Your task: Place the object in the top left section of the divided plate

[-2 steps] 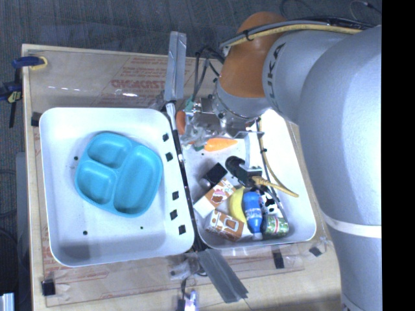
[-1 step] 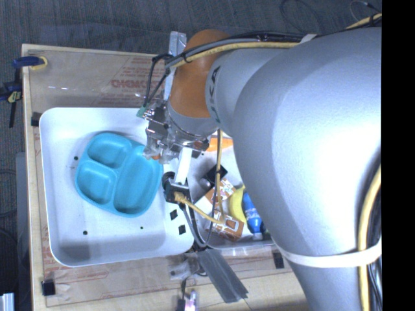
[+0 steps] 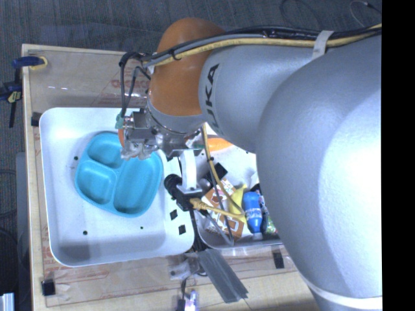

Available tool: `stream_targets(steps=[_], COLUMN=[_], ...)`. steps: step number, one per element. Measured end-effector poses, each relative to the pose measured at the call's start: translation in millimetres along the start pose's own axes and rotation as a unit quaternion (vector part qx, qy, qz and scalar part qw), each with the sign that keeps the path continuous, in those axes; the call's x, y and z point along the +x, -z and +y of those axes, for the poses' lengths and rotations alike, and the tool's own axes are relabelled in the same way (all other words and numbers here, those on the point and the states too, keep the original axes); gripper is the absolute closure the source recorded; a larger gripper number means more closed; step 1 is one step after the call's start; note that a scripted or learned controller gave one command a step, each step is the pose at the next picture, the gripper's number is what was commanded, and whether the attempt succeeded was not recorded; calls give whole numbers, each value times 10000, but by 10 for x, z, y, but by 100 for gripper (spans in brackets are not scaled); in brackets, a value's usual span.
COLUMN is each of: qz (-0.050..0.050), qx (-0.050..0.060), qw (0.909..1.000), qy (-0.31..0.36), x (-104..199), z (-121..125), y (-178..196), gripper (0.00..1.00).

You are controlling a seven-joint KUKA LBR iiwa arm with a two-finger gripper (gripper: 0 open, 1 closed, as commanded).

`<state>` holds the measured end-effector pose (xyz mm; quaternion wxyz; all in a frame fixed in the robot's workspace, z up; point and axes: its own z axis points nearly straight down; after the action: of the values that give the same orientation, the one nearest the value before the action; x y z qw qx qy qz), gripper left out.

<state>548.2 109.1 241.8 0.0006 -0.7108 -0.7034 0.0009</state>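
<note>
The blue divided plate [image 3: 120, 177] lies flat in the left white bin [image 3: 58, 173], three sections facing up; its upper right rim is hidden, perhaps with the object.

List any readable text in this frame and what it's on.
"KA": black letters on the grey arm, the rest of the word hidden by the orange band.
Packaging in the right bin: printing on the blue bottle and wrappers is too small and blurred to read.
Blue divided plate: no text.
</note>
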Motion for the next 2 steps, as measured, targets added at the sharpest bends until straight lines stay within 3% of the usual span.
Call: stream_targets(steps=[1,2], qz=[-1,-2], qx=[-1,17], qw=[10000,9845], qy=[-3,1757], x=[-4,-382], z=[1,-368], y=[0,-229], gripper=[0,0])
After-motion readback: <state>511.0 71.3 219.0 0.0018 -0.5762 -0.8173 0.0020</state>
